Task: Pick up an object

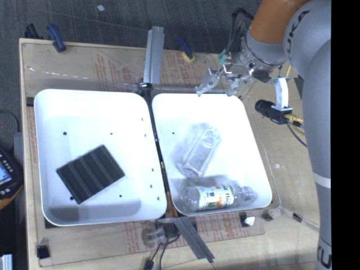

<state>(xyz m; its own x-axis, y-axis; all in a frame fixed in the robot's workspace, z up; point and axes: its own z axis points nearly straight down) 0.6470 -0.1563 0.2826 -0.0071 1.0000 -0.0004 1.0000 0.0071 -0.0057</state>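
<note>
The scene is viewed from one fixed camera set above the tabletop [84, 66], looking down at a slant from moderate height. Both white bins [50, 103] are taken in whole, side by side, with dark floor seen toward 12 o'clock. The arm [312, 49] is seen entering from 3 o'clock.

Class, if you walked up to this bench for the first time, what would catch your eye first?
The big grey arm with its orange band, top right, its gripper above the right bin's far edge. Next, the dark ribbed panel in the left bin, and two clear plastic bottles in the right.
</note>
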